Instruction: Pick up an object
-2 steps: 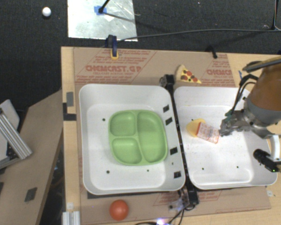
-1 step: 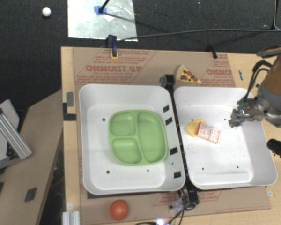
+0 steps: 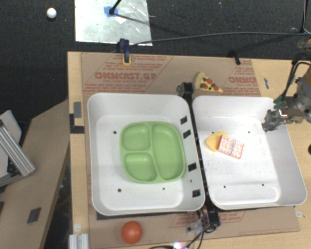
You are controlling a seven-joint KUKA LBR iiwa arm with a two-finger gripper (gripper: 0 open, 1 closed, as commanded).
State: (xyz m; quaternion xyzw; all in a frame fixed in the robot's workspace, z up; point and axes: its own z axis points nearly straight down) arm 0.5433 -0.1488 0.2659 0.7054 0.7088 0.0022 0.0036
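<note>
Pink wafer (image 3: 230, 148) lay mid right bin (image 3: 287, 188), touching a yellow wedge (image 3: 213, 140). Gripper (image 3: 271, 120) sat at that bin's right rim — state: cannot tell. Risk: a descent catches both items, or the wafer slips flat.

Gripper (image 3: 272, 119) over right bin (image 3: 280, 191), beside cheese wedge (image 3: 213, 140)
</note>
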